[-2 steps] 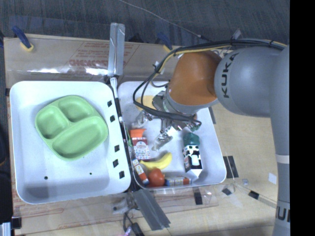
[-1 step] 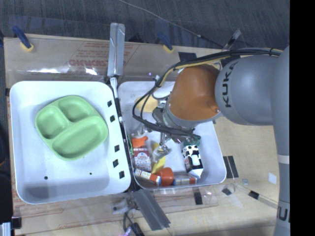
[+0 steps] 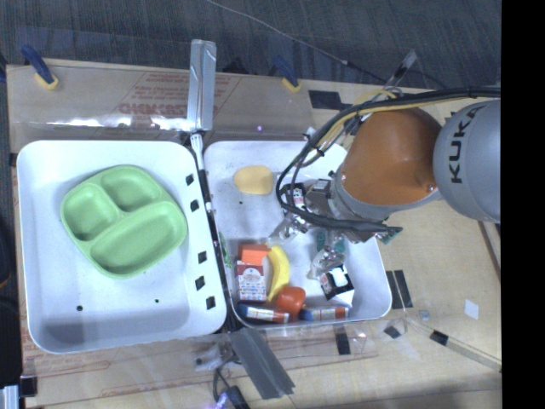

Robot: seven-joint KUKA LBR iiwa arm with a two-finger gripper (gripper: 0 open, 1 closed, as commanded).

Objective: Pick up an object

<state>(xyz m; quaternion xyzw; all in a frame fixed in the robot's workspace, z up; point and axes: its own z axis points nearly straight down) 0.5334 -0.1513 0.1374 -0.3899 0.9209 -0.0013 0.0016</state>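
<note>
Hovering low in the right bin (image 3: 375,301), the gripper (image 3: 328,250) (whether it grasps anything cannot be told) risks nudging the banana (image 3: 278,271), small carton (image 3: 252,278) and tomato (image 3: 290,299) crowded beside it, so a descent may catch two objects or slip off.

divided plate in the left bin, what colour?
Light green; the divided plate shows plainly in the camera view.

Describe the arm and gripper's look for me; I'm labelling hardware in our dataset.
The arm is grey with a rounded orange band above the wrist and black KUKA lettering on the grey shell. Black cables, with a yellowish one among them, loop from the band toward the wrist. The gripper below is a small metallic assembly.
</note>
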